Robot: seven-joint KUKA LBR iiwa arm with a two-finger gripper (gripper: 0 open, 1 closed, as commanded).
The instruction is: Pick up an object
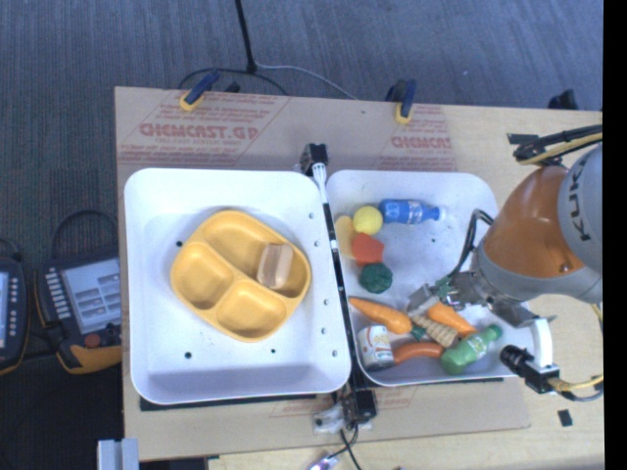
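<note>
Camera view, gripper (438,300) hovering low over the carrots (453,318) in the lower right bin (470,189), finger state honestly can't tell, yellow tray (211,277) sitting left.

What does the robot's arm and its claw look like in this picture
The arm is bulky and rounded, grey with a broad orange band above the wrist and dark lettering on the grey shell. The claw is a small dark metal assembly at its tip. Black and yellow cables run along the arm's upper side.

arm (549,233) cut off at right edge, gripper (438,297) partly hidden by clutter
</note>
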